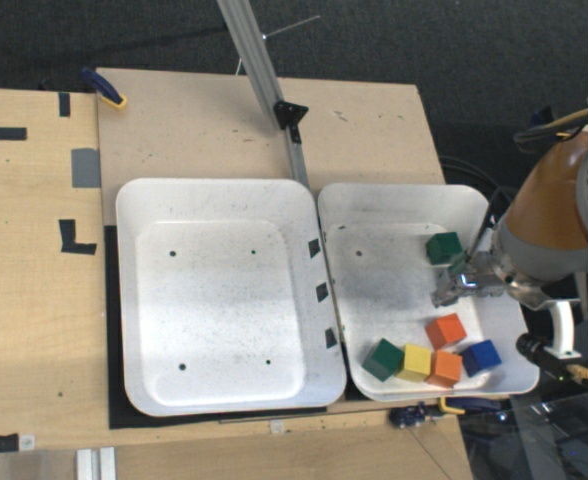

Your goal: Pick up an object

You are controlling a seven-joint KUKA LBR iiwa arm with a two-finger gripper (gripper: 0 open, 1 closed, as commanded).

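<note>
Several coloured blocks lie in the right bin [374, 208]. A dark green block [442, 247] sits near its right wall. Toward the front are an orange block [447, 329], a green block [383, 359], a yellow block [416, 361], a second orange block [446, 368] and a blue block [481, 356]. My gripper [454, 285] hangs low over the right side of that bin, just below the dark green block and above the orange one. I see nothing held between its fingers.
The left bin [134, 268] stands beside the right one. A slanted metal pole [259, 53] crosses the bench behind the bins. My arm's orange band [559, 203] is at the right edge. A blue and yellow tool [104, 86] lies far left.
</note>
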